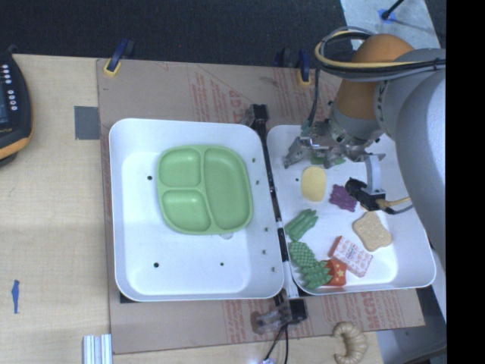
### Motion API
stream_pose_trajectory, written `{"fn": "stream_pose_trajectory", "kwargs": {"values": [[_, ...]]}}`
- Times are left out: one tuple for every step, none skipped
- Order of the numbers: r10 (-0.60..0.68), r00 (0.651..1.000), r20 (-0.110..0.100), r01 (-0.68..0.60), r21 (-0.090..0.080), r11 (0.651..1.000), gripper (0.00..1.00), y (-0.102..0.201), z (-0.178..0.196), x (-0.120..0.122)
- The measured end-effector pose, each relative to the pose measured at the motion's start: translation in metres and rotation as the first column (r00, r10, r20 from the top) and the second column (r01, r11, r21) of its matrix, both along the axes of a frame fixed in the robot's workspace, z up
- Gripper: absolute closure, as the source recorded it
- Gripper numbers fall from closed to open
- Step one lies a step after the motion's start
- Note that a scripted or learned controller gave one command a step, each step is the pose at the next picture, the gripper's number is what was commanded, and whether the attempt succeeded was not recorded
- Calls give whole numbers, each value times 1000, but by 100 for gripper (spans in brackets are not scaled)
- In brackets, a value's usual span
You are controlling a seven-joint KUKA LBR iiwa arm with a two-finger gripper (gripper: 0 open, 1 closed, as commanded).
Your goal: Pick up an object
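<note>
Your grey arm (pixel 413 120) hangs over the right bin (pixel 413 275), gripper (pixel 324 152) low just above the smooth yellow lemon (pixel 314 183), nothing lifted yet, so the pick is all ahead. Whether the fingers are spread, you can't tell from here. Nearby lie knobbly purple grapes (pixel 342 197) and flat toast (pixel 371 231).

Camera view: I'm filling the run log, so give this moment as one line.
gripper over right bin | above yellow piece | nothing seen held | green plate in left bin
</note>
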State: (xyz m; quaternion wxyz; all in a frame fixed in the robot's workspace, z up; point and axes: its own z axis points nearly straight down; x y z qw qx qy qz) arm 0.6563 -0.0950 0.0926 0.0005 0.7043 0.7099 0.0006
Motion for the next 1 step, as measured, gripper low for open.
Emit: {"fn": "stream_pose_trajectory", "kwargs": {"values": [[-8, 1000, -2, 8, -3, 1000, 0, -59, 0, 0]]}}
